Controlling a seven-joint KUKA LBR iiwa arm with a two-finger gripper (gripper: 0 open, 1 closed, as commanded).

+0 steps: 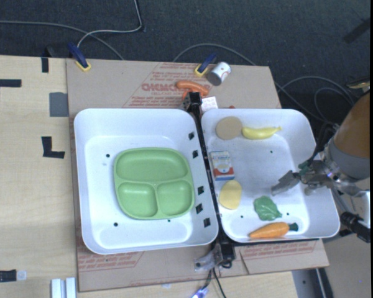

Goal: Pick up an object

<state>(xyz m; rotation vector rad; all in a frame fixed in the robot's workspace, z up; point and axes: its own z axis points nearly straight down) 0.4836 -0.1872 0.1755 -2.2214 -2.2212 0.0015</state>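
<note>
The right bin (pixel 298 124) holds several objects. A round tan biscuit (pixel 229 128) and a yellow banana (pixel 260 131) lie at its far end. A small white carton (pixel 222 164) and a pale yellow lemon-like piece (pixel 230 195) lie along its left wall. A green leafy piece (pixel 267 208) and an orange carrot (pixel 270 230) rest near the front edge. My gripper (pixel 291 180) hangs over the right part of this bin, just up and right of the green leafy piece, with nothing seen in its grasp.
The left bin (pixel 93 141) bears a green divided plate (pixel 154 182). The grey arm with its orange band (pixel 355 135) comes in over the right bin's right wall. Clamps, cables and a small cylinder (pixel 219 72) lie behind the bins.
</note>
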